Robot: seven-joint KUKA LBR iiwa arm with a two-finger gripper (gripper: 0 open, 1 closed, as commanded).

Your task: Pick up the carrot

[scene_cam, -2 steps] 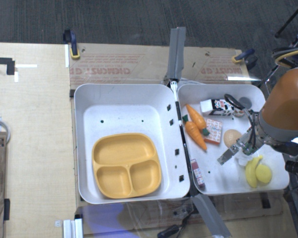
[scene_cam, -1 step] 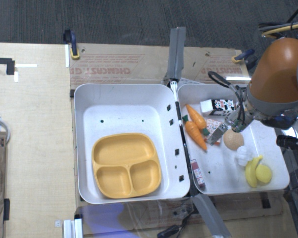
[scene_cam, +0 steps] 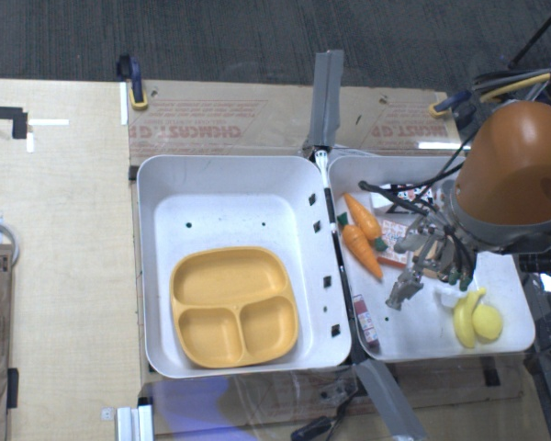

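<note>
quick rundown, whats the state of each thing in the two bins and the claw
carrot: lying in the right bin, near its left wall, not gripped
second carrot: lying just behind the first
banana: lying in the right bin's near right corner
lemon: resting against the banana
yellow plate: flat in the left bin, compartments bare
claw: over the right bin, right of the carrots

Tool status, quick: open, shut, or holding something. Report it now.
Tool: cannot be told from this view. It hangs over the right bin, just right of the carrot, and nothing shows in its grip.
</note>
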